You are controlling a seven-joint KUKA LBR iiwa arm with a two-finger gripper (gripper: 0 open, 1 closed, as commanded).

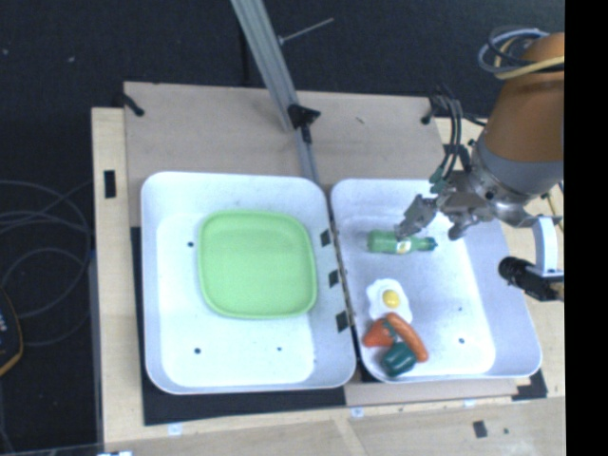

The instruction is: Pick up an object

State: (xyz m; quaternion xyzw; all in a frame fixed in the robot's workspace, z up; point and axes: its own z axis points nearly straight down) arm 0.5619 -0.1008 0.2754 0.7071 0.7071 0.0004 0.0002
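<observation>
The gripper [429, 218], fingers apart, hovers near the right bin's [494, 350] far edge, above a green bottle [401, 244], probably light, stiff and slippery; grip mid-body.

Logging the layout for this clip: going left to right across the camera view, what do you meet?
Left bin → green plate → right bin → green bottle → gripper.

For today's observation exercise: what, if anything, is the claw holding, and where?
Nothing: the claw hovers above the green bottle lying in the right bin.
</observation>
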